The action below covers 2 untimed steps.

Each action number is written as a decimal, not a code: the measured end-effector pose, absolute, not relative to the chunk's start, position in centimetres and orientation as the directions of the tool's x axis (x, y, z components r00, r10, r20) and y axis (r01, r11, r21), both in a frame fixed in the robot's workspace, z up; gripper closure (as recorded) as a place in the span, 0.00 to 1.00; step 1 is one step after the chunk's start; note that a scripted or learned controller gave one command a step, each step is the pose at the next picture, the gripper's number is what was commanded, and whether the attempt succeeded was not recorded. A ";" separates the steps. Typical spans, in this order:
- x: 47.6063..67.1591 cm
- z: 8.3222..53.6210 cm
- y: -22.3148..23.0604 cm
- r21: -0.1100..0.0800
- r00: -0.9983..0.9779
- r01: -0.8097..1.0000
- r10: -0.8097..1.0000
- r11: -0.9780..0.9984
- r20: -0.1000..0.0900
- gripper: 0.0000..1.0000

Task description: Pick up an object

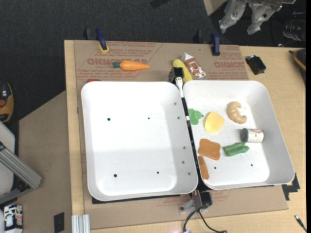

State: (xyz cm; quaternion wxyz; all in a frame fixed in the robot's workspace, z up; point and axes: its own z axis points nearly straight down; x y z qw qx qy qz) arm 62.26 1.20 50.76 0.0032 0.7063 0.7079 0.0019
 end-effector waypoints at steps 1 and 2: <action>66.1 49.1 10.0 0.002 -0.009 1.000 1.000 0.009 0.003 0.00; 66.1 50.5 9.5 0.010 -0.002 1.000 1.000 0.002 0.000 1.00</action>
